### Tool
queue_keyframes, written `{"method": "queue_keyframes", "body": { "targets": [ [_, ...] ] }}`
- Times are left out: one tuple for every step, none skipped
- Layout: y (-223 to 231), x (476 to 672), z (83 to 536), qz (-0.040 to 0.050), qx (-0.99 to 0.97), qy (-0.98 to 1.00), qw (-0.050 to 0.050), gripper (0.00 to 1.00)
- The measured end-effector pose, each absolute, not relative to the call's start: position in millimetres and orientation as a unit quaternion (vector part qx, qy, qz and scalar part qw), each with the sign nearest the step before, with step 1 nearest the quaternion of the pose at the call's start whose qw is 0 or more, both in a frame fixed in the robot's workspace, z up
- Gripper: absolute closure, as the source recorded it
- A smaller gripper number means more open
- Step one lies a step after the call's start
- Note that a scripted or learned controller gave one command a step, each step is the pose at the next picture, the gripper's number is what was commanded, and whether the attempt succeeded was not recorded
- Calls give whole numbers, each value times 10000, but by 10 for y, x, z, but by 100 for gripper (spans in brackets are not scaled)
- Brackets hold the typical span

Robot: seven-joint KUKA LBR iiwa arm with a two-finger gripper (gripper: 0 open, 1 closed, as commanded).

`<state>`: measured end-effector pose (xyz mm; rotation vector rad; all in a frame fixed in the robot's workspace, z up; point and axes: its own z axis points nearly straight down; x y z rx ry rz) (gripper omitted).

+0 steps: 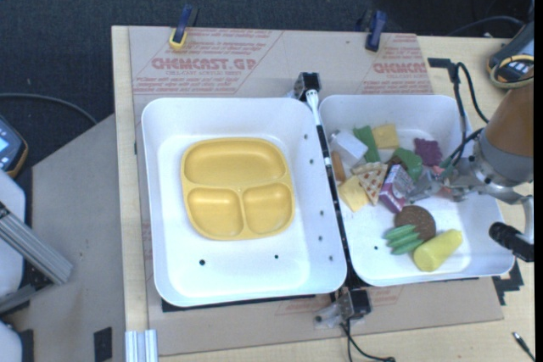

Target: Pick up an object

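I've got the arm's metal end effector (427,181) low in the right-hand shallow white bin (441,108), nosing into the toy-food pile (392,179). Can't tell its state. Reach step, I'd say; next needs a clean close and lift.

We see two white bins (161,182) of smooth, slightly glossy plastic, the left holding a matt yellow plastic divided plate (237,186). The toy food (399,182) in the right bin looks like smooth plastic. The bench top (221,64) is matt brown paper-faced board printed red, its clamps (181,28) plastic-tipped
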<state>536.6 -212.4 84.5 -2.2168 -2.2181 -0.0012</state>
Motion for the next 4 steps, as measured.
{"method": "queue_keyframes", "body": {
  "targets": [
    [-2133, 5370, 954, -4, -7071, -7072, 6, 100],
    [-2197, 5365, 1580, -12, -7069, -7073, -43, 100],
    [-2210, 5361, 2227, -16, -7067, -7075, -50, 100],
    [-2212, 5369, 2253, -6, -7067, -7075, -22, 100]
  ]
}}
